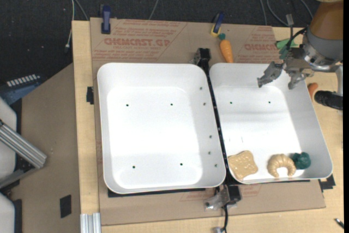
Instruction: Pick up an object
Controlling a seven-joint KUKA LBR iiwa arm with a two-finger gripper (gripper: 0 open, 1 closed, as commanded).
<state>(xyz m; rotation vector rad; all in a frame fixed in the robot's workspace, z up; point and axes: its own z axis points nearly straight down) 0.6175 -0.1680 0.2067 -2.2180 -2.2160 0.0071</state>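
The right bin (305,112) holds every candidate along its 6 o'clock edge: croissant (282,165), cracker (242,164), green toy (300,160). The gripper (279,77) hangs at 12 o'clock, fingers spread wide and empty, so picking has not begun.

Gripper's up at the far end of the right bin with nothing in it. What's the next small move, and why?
Probably bring the gripper toward the near end of the right bin and stop above the croissant. Its jaws stand open, holding nothing, over bare floor, while the croissant, the cracker and the green piece all lie along the near wall.
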